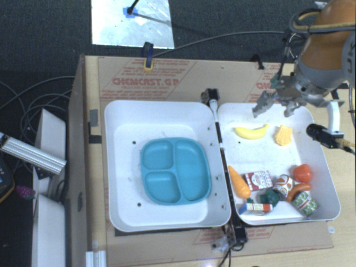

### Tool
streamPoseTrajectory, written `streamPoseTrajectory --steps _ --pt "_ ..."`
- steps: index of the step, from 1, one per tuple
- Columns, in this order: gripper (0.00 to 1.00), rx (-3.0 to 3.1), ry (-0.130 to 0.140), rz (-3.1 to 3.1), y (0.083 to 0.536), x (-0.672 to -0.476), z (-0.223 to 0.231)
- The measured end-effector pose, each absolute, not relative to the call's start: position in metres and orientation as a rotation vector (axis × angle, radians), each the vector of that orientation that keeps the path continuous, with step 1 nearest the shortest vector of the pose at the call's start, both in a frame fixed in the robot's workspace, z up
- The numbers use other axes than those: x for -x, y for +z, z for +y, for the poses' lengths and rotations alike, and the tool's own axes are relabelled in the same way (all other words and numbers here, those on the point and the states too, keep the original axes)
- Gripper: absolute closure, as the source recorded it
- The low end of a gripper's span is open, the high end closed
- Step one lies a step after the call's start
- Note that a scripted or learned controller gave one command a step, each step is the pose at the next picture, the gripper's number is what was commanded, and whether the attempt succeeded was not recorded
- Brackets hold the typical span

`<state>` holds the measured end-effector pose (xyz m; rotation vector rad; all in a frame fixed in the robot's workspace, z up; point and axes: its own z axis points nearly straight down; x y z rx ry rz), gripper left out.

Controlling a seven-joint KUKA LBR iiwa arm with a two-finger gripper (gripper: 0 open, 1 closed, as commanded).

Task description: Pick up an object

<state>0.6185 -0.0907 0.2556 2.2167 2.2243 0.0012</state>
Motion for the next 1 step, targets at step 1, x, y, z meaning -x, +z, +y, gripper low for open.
streamPoseTrajectory --steps 1 --pt "0.00 -2.217 -0.001 2.227 0.1835 -0.6323 -0.0789"
